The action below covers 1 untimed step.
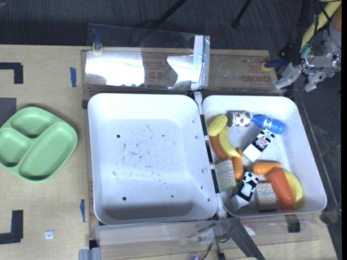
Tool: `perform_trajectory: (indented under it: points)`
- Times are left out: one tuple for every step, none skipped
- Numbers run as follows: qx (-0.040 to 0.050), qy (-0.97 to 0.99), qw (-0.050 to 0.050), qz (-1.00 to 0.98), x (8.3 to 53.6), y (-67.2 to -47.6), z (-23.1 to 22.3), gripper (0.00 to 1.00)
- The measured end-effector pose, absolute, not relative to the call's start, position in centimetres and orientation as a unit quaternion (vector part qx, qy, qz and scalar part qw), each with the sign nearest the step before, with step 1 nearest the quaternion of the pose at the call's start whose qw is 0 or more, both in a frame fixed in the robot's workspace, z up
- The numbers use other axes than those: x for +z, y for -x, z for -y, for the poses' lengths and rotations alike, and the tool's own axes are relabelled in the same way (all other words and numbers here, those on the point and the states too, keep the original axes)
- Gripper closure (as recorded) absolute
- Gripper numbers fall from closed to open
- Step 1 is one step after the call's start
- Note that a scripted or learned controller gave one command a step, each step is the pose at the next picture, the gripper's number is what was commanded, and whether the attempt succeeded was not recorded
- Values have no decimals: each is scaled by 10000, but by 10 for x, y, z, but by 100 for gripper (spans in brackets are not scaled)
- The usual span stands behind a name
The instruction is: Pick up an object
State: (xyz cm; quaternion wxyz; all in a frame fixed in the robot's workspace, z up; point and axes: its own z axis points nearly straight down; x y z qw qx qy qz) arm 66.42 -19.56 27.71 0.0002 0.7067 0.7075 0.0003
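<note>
Nearest the lens, along the right bin's [312,145] front wall: roll of patterned tape [265,195] lying flat, glossy red-orange carrot-shaped toy [282,187] on a long diagonal with a smooth yellow banana [294,184] curving behind it. Beside them, black-and-white patterned block [248,187], tilted. Just left, against the divider, soft mesh-textured pouch [224,173].

Mid-bin: small orange piece [267,167], then a white carton with black markings [258,144], long axis running diagonally up toward the far right. Orange curved toy [224,147] hugging the divider, second yellow banana [217,125] at its far end.

Far side of the bin: short can [239,118] on its side, blue bottle [268,123] lying flat, pointing toward the right wall.

Left bin [145,156]: shallow, white, scuffed plastic with rounded corners. Further left on the wooden worktop [49,69], green plastic divided plate [33,143].

Beyond the bins, clear shiny sheet [146,64] standing upright.

Far right, claw [297,81] hovering outside the right bin's far corner, well apart from every object; metallic fingers spread, nothing between them.
</note>
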Motion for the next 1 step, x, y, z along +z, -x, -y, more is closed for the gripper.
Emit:
perform_trajectory:
  points:
    - [3,-6973,5,-7168,127,-613,185,0]
